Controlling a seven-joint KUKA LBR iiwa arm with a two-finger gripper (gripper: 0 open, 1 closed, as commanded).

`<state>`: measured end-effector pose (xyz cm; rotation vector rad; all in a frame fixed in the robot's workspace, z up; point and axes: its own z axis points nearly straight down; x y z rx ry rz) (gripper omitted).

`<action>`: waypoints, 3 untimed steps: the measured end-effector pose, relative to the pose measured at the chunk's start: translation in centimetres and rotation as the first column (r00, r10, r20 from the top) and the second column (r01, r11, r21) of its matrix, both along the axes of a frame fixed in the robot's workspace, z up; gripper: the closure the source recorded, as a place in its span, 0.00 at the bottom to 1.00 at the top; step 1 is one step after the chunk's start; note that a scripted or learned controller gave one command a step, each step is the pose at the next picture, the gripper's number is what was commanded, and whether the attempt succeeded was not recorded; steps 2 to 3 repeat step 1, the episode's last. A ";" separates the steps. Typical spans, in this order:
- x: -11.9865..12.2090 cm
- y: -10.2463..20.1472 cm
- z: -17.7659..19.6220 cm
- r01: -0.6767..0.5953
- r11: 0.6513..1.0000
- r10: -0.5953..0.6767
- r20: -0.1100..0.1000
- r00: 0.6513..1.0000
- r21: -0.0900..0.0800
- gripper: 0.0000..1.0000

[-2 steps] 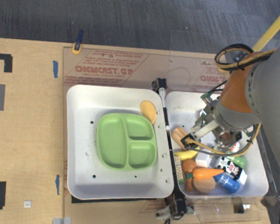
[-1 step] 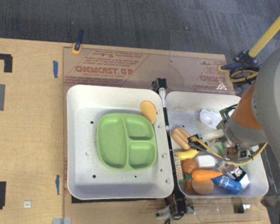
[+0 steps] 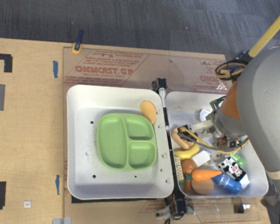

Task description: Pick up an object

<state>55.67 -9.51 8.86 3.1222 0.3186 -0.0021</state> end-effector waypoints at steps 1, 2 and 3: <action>0.0 0.0 0.0 0.000 1.000 0.000 0.000 1.000 0.001 0.00; 0.0 0.0 0.0 0.000 1.000 0.000 0.000 1.000 0.001 0.00; 0.0 0.0 0.0 0.000 1.000 0.000 0.000 1.000 0.001 0.00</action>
